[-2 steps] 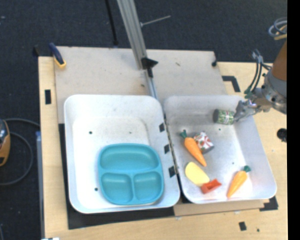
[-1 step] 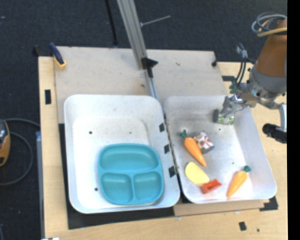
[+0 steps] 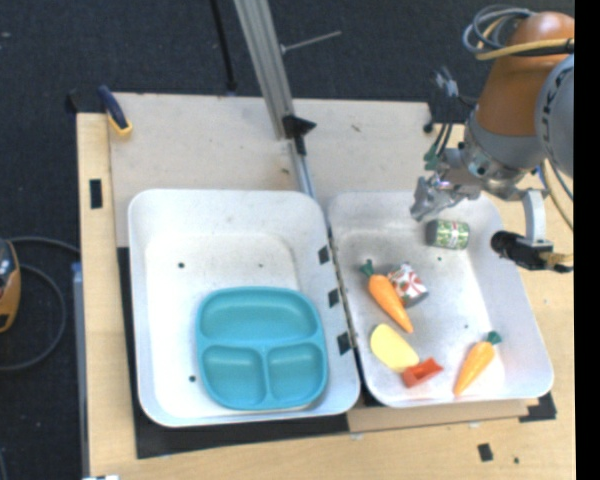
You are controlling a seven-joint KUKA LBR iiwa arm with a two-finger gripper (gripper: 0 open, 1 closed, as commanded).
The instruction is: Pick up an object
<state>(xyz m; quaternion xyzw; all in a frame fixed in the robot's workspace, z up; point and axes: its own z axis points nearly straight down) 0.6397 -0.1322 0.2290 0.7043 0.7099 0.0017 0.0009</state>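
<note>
Hovering over the far edge of the right bin [image 3: 528, 313], the gripper [image 3: 432, 196] hangs just above and beside a small green can [image 3: 447, 233], gripping nothing; whether its fingers are spread or closed cannot be told; nearer lie a carrot [image 3: 390, 301] touching a red-and-white crumpled item [image 3: 411, 284], a yellow piece [image 3: 392, 348], a red block [image 3: 421, 372] and a second carrot [image 3: 474, 365]; the left bin [image 3: 170, 228] holds a blue divided tray [image 3: 263, 347].
</note>
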